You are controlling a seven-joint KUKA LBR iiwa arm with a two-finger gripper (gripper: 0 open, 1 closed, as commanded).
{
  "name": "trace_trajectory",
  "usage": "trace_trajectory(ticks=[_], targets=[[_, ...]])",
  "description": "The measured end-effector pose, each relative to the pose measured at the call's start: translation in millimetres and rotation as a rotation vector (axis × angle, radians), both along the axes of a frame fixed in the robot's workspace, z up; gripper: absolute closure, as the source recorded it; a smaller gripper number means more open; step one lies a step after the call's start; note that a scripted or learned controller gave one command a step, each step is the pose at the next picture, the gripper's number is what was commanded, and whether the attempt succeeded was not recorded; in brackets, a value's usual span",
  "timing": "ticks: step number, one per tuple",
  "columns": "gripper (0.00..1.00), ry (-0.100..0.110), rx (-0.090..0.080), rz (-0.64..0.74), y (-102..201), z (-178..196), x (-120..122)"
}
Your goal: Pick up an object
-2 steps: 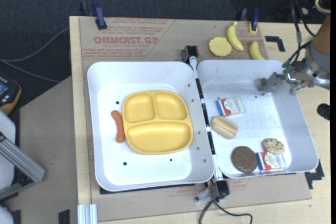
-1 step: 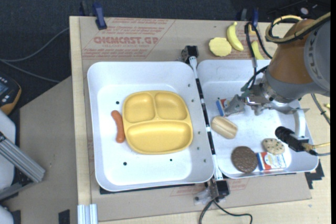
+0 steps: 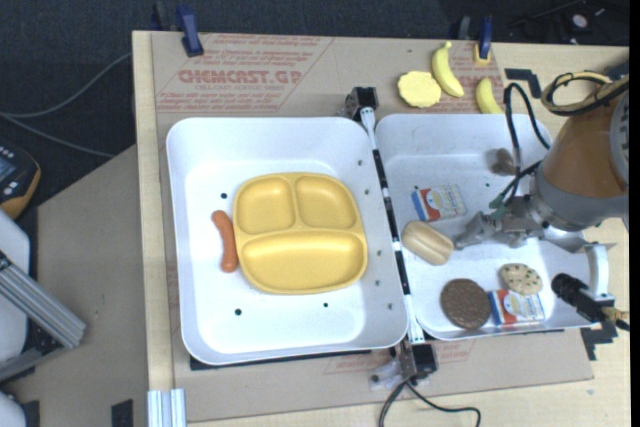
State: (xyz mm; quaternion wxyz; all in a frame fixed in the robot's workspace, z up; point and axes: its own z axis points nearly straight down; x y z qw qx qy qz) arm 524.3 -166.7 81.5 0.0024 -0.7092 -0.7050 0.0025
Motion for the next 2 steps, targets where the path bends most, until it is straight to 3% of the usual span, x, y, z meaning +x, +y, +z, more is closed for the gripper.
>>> trace_trajectory(ticks=[1,2], targets=[[0.00,-0.005,0.008,0.009,-52.7,3.5,73.1],[0.00,0.012,0.020,0.011,-48.9,2.1,143.0]])
